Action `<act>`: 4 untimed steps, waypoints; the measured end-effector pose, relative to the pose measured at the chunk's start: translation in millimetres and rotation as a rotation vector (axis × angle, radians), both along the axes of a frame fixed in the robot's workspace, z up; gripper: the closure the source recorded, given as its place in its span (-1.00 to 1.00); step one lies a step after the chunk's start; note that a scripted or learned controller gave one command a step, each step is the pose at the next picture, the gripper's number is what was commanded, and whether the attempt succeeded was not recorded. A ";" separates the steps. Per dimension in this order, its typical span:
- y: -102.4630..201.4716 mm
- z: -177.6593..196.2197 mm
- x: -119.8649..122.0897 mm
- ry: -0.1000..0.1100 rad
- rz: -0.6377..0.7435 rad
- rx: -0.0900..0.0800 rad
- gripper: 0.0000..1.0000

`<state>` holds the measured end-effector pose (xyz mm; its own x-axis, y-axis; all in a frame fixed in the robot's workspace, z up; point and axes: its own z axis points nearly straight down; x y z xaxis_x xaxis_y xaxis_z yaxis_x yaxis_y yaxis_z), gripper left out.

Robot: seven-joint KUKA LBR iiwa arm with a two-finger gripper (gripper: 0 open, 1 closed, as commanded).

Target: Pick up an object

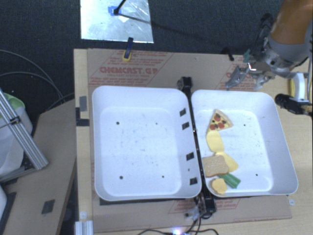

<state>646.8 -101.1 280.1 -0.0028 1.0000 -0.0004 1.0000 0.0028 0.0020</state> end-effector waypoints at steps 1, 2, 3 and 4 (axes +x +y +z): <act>37.6 -101.0 -30.2 0.010 0.004 0.003 -1.00; 12.7 -200.6 -116.8 0.011 -0.006 0.002 -1.00; 75.1 -90.0 -127.9 -0.007 0.007 0.002 -1.00; 6.4 -170.3 -145.7 0.007 -0.008 -0.001 -1.00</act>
